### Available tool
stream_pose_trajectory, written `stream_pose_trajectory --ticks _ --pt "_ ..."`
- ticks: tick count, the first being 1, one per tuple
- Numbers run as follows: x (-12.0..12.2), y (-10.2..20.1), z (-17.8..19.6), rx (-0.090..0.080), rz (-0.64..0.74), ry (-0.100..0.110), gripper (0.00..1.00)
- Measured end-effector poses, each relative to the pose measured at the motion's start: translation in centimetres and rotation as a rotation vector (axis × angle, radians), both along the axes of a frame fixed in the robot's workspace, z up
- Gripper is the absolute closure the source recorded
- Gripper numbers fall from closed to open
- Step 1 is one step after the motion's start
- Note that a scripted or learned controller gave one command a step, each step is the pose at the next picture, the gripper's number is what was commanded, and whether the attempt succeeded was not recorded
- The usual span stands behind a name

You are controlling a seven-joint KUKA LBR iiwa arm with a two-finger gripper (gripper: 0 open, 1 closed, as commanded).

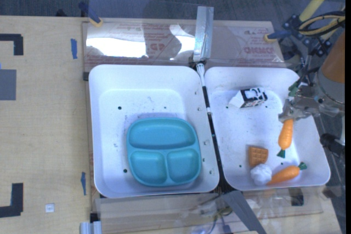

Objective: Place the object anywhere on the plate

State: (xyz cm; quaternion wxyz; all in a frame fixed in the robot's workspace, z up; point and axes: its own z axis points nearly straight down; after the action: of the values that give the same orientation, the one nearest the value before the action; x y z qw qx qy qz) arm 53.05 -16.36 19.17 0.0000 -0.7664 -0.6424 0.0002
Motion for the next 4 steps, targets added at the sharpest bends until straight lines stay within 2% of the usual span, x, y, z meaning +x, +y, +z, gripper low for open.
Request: stream_pose_trajectory --ticks 1,2,3,4 --pt "-1.1 0.8 2.5 -0.002 -0.051 -0.004 1.0" --pt "-2.8 -4.3 2.9 -0.003 0.111 -0.002 1.0" --pt "1.0 -3.2 -4.1 0.004 0.335 0.004 1.0" --pt "0.1 3.8 -9.9 0.005 0.35 0.005 1.0"
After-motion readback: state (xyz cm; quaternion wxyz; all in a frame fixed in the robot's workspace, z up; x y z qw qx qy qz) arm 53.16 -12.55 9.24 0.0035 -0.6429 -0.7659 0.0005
